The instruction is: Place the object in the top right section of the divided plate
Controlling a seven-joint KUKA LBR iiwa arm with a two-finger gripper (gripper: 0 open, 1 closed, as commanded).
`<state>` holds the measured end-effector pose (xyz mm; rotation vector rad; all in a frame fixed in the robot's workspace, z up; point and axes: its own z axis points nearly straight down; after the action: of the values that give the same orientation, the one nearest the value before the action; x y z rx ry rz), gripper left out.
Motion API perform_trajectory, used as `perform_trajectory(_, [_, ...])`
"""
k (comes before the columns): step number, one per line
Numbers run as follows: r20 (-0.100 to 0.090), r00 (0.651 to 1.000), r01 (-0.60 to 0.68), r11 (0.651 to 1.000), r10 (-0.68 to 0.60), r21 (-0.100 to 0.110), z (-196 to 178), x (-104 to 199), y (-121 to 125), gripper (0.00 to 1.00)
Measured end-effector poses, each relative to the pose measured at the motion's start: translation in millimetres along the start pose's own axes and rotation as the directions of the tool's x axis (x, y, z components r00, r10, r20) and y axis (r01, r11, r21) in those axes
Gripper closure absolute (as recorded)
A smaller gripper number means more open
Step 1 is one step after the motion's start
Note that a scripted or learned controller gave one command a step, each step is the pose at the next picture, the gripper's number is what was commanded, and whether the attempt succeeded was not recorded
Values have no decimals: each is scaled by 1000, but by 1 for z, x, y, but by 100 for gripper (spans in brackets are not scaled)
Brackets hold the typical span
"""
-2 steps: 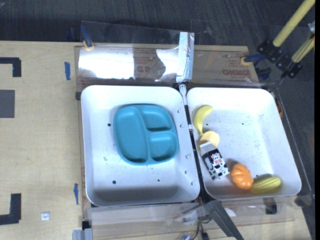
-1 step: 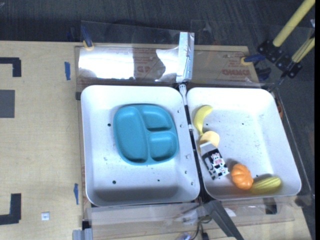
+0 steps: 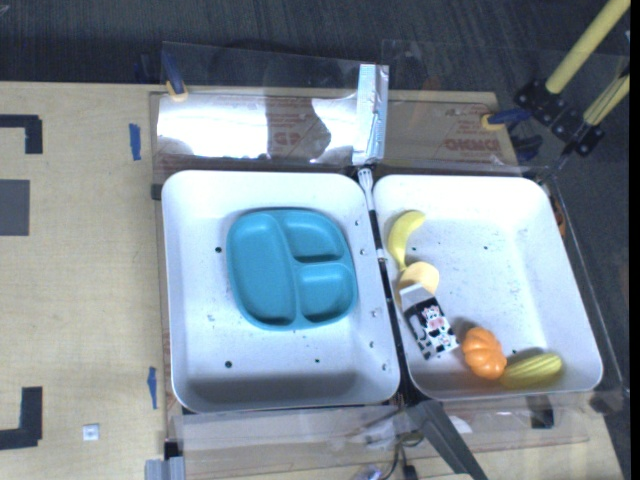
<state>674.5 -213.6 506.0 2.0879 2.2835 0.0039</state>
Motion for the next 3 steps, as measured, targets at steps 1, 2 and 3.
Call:
perform_trajectory(1, [5, 1000, 2, 1000, -2, -5, -12, 1, 2, 100])
perform_trajectory(2, [11, 1000, 5, 1000, -5, -11, -24, 2, 3, 100])
perform_trajectory(3, [16, 1000, 7, 1000, -7, -16, -35, 3, 4, 100])
